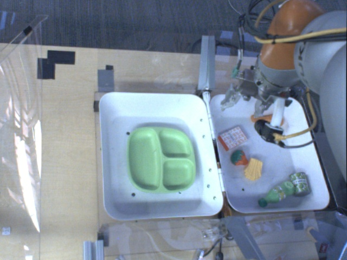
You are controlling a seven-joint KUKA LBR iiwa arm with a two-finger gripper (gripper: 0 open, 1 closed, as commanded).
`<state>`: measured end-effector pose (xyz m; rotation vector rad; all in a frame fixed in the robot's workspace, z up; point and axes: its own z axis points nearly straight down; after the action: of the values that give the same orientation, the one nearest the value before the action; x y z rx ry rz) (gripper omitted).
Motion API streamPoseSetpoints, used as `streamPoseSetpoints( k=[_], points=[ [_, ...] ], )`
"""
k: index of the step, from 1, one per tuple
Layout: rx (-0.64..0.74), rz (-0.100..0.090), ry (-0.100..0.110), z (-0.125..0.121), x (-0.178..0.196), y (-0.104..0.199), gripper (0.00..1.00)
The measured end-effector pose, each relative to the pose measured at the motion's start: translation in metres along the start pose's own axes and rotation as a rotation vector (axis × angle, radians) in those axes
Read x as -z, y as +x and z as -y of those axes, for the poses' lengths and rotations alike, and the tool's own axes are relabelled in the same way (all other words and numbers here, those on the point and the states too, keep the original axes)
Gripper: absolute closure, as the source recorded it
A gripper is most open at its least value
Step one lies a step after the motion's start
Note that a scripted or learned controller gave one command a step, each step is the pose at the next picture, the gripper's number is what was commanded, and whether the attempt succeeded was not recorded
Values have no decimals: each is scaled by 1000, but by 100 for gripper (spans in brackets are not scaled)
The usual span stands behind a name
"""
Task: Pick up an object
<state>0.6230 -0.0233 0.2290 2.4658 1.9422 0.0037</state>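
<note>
The red-and-white box lay flat in the right bin, close to that bin's 9 o'clock wall. It was judged the nearest candidate for the pick. A red toy fruit with a green top sat just beside the box at its 6 o'clock. A yellow wedge touched or nearly touched the fruit at 4 o'clock. A green bottle lay on its side near the bin's 6 o'clock rim, well apart from the other three.

The gripper hung over the 12 o'clock part of the right bin with its fingers spread and nothing between them. The box was at its 6 o'clock. This posture was consistent with an approach before descent.

Clearance judgement: the box offered open floor at its 3 o'clock side, but the wall at 9 o'clock and the fruit at 6 o'clock limited finger entry. The bottle had free floor at its 12 o'clock, while the rim crowded its lower side.

The left bin held a green divided tray, centred, with open floor all round it
</note>
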Motion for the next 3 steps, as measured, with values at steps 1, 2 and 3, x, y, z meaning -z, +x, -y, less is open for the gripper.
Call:
streamPoseSetpoints(
  k=[1,2,3],
  points=[
    [91,1,3,-23,-106,-129,0],
    [80,-1,-5,102,-140,-147,0],
    [71,-1,-9,11,-141,-114,0]
  ],
)
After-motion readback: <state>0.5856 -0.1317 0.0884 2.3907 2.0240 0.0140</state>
